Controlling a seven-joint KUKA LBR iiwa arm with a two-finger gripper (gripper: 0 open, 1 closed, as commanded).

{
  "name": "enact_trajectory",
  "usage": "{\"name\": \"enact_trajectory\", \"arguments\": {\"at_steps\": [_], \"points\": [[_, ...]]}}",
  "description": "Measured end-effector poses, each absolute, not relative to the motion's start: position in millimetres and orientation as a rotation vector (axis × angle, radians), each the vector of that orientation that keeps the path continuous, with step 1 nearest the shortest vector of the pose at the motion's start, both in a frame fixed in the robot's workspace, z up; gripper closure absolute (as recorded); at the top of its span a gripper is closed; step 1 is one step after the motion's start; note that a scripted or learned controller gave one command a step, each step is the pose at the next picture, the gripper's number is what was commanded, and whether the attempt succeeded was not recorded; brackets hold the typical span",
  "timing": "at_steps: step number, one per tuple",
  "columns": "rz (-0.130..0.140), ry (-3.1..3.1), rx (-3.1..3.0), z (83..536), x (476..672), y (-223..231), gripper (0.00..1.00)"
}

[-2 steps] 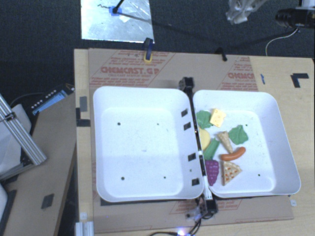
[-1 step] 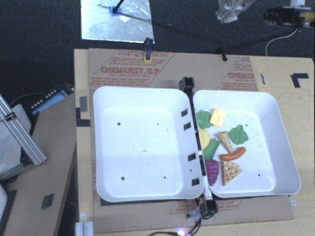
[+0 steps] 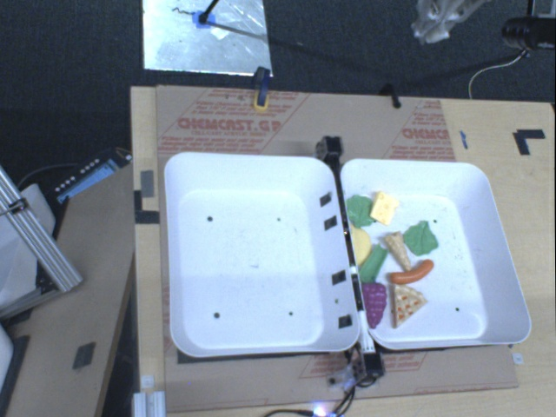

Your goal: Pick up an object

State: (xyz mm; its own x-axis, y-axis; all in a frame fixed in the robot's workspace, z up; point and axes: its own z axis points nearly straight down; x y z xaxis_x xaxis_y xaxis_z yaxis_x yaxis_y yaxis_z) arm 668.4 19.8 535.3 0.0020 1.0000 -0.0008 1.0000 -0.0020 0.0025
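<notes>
Up at the far right, the gripper [image 3: 439,16] hangs blurred, well above the right bin [image 3: 486,233]; I cannot tell how it is set. Toy foods cluster against that bin's left wall: cheese cube [image 3: 385,207], sausage [image 3: 410,274], pizza slice [image 3: 406,303].

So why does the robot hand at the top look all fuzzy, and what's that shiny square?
In the camera view, the gripper at the top right is smeared and pale, probably motion blur, so its shape is hard to read. The silver sheet at the top left throws back light as glare. The toy food in the right bin looks fairly sharp, with soft shadows.
</notes>
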Motion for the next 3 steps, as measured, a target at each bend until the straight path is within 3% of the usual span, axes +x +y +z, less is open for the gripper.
{"name": "enact_trajectory", "arguments": {"at_steps": [2,3], "points": [[-0.001,2.215,2.224,516.9,668.0,-93.2,1.0],[0.004,2.22,2.218,536.3,668.4,-102.0,1.0]]}}
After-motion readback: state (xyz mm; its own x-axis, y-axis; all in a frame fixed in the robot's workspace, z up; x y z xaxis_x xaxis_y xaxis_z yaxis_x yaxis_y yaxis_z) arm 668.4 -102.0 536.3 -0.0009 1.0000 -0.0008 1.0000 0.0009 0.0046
